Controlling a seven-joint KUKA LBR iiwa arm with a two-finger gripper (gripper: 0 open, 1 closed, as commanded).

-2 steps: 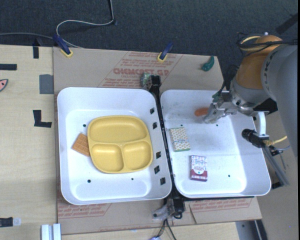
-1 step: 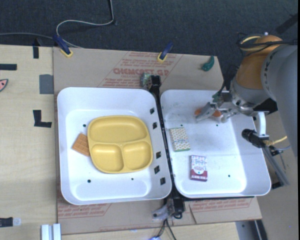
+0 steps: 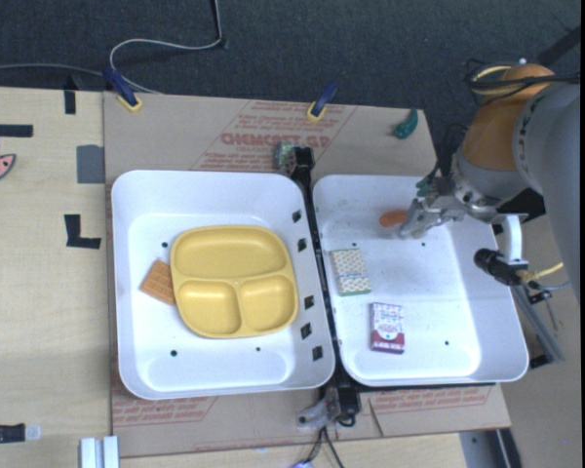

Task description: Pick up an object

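My gripper (image 3: pixel 416 220) hangs low over the back right part of the right bin (image 3: pixel 487 359). A small orange object (image 3: pixel 391 218) lies just to the left of the fingertips; whether they touch it I cannot make out. Further forward in the same bin lie a pale patterned card (image 3: pixel 350 270) and a small red and white box (image 3: pixel 387 327). The left bin (image 3: pixel 136 203) carries a yellow divided tray (image 3: pixel 233 279), with an orange-brown cracker-like piece (image 3: pixel 157 282) poking out from under its left side.
Both bins rest on a cardboard sheet (image 3: pixel 224 135) held by blue and yellow clips (image 3: pixel 125 91). A black clamp (image 3: pixel 297 159) sits at the back where the bins meet. A teal item (image 3: pixel 405 124) lies on the cardboard behind the right bin.
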